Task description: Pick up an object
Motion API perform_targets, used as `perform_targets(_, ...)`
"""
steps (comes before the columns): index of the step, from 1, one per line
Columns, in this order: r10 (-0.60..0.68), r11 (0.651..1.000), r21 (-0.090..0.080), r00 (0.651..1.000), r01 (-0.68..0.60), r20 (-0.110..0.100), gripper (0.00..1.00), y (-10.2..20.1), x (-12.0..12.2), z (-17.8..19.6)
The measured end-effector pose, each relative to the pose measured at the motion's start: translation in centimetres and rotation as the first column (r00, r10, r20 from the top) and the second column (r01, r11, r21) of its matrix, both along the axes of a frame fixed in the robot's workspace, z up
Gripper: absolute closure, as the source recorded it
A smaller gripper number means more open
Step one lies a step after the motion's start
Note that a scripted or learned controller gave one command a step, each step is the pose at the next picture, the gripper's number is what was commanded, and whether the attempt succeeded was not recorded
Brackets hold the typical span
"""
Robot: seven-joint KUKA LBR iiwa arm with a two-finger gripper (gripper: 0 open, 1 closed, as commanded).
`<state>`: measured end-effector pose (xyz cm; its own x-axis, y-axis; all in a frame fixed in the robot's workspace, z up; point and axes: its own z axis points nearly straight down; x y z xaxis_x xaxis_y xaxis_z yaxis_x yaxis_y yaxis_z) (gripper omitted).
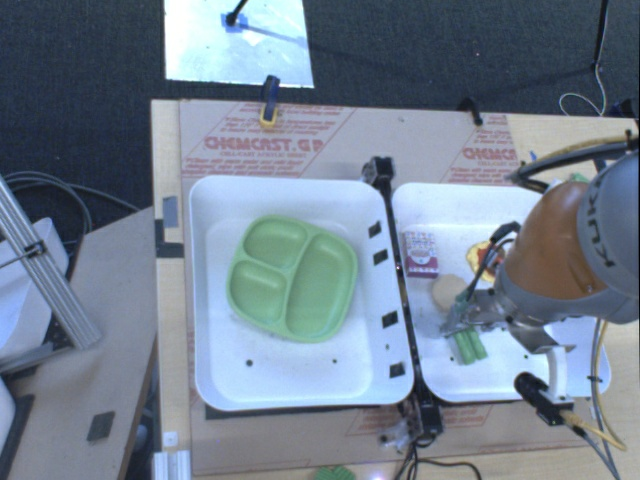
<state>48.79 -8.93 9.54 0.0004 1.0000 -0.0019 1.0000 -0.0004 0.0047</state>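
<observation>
In the right bin (440, 206) my gripper (460, 320) reaches down from the right, its tips over a small green object (468, 347) near the bin's front. A beige round piece (447, 290) lies just behind the gripper. A small red and white box (420, 251) rests further back, near the bin's left wall. A yellow and red item (479, 256) peeks out beside the arm's orange band (545, 243). The arm hides much of the right bin.
The left bin (215, 368) holds a green divided plate (293, 278). A black divider with clips (392, 268) runs between the bins. Cables loop at the right edge (590, 408). A yellow clamp (269, 108) sits at the cardboard's back edge.
</observation>
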Motion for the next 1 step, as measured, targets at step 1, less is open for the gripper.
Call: perform_targets(1,0.014,1.000,0.004,1.000,-0.014,0.009,1.00,7.68,5.45,9.49)
